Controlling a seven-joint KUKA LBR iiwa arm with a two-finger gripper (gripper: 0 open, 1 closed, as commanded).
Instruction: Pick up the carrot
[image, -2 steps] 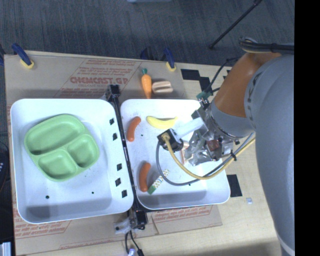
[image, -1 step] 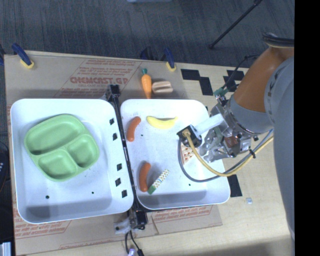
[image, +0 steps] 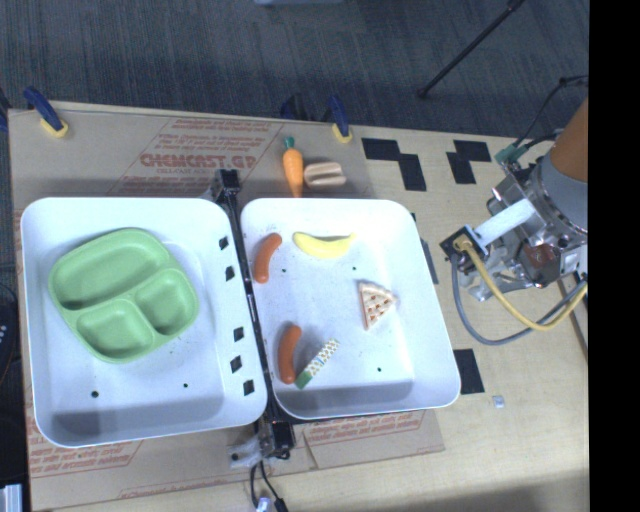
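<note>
Carrot (image: 292, 168) behind bins, arm (image: 535, 245) well apart

The bench (image: 500, 440) is tan board with printed red lettering and black square marks. Two white bins lie on it side by side: the left bin (image: 60, 400) and the right bin (image: 430, 370), touching along their inner edges. Beyond the right bin's far rim, a carrot (image: 292, 168) lies on the bench just beside a small bun (image: 324, 176). Blue clamps (image: 46, 112) grip the far edge.
</note>
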